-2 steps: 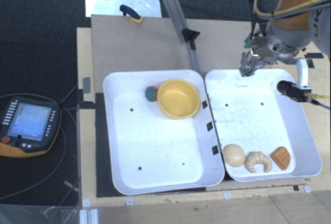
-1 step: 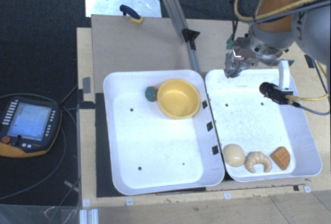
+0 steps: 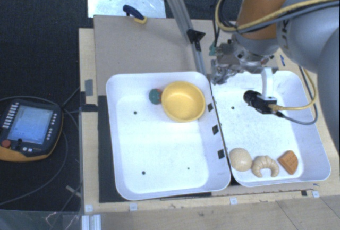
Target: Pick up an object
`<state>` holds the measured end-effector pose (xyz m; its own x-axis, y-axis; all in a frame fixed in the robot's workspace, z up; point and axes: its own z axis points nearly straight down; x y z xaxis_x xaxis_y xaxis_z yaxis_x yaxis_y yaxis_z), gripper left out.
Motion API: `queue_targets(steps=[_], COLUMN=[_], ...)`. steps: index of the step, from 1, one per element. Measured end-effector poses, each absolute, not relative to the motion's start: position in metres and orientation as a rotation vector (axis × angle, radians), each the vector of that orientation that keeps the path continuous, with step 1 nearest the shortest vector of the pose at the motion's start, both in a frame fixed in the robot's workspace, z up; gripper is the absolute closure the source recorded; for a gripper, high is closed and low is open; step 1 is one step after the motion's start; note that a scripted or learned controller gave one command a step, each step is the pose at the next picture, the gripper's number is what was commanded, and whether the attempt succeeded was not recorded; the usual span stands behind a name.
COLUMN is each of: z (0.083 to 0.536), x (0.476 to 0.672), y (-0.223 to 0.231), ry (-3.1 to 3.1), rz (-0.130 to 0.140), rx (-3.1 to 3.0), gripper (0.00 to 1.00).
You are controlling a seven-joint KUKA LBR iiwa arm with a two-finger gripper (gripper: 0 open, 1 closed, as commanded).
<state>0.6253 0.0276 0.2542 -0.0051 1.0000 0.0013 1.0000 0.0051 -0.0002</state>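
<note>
My gripper (image 3: pixel 219 76) hangs over the far left corner of the right bin (image 3: pixel 313 133), close to the rim shared with the left bin. Along the right bin's near edge lie a pale round bun (image 3: pixel 240 159), a croissant (image 3: pixel 265 165) and a small orange waffle piece (image 3: pixel 289 162), all well clear of the gripper. In the left bin (image 3: pixel 159 160) a yellow bowl (image 3: pixel 183 101) stands upright at the far right. A small teal ball (image 3: pixel 154 96) touches the bowl's left side.
A black cylinder with a yellow cable (image 3: pixel 258 101) juts from the wrist above the right bin. A slanted metal pole (image 3: pixel 178 6) rises behind the bins. A teach pendant (image 3: pixel 27 128) lies off the bench to the left.
</note>
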Motion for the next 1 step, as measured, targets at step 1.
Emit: queue_targets(steps=[1], z=[0.2304], x=[0.6262], y=[0.0735], ry=[-2.225], rz=[0.000], rx=[-2.216], gripper=[1.00])
